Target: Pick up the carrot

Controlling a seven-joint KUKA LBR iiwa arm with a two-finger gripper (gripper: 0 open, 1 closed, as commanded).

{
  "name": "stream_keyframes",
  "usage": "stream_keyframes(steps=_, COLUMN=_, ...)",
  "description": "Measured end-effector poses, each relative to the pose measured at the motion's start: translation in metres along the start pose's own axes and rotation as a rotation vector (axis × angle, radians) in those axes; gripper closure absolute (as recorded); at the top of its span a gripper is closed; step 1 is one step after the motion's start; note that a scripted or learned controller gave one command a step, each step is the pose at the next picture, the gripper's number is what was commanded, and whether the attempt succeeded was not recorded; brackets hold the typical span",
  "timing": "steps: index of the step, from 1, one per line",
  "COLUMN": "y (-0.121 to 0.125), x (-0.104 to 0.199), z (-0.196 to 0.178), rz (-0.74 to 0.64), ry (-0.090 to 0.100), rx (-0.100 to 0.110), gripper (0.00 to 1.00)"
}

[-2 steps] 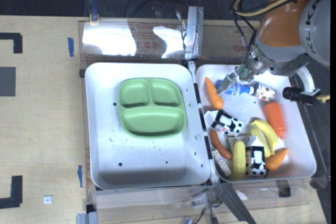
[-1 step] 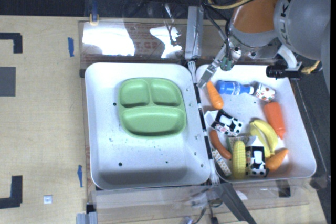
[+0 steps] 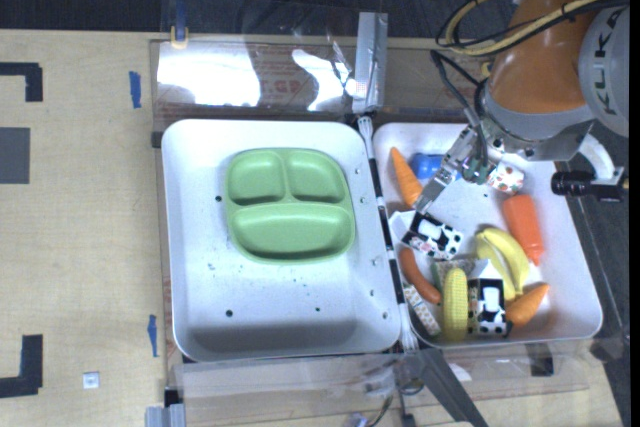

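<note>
The carrot [image 3: 403, 176] is a short orange cone lying along the left wall of the right bin [image 3: 585, 260], near its far end. My gripper [image 3: 428, 195] reaches down and left from the grey and orange arm [image 3: 535, 65]. Its tip hangs just right of the carrot's near end, above a black and white cow toy [image 3: 436, 238]. Nothing is visibly held.
A blue object [image 3: 428, 164] sits beside the carrot, partly under the gripper. The right bin also holds a banana [image 3: 505, 255], corn [image 3: 455, 300], an orange-red piece [image 3: 523, 225], a sausage-like piece [image 3: 419, 277] and a second cow toy [image 3: 489, 306]. A green divided plate [image 3: 290, 200] lies in the left bin [image 3: 190, 245].
</note>
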State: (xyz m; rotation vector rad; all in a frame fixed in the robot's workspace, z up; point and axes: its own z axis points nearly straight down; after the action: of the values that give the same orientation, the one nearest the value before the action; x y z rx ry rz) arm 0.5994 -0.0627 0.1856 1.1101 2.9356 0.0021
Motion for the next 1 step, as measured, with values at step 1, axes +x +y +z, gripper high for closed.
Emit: stream_keyframes(steps=1, y=-0.0043, x=-0.0383, z=0.0734, rz=-0.007, ry=-0.018, rx=-0.013, gripper=0.00)
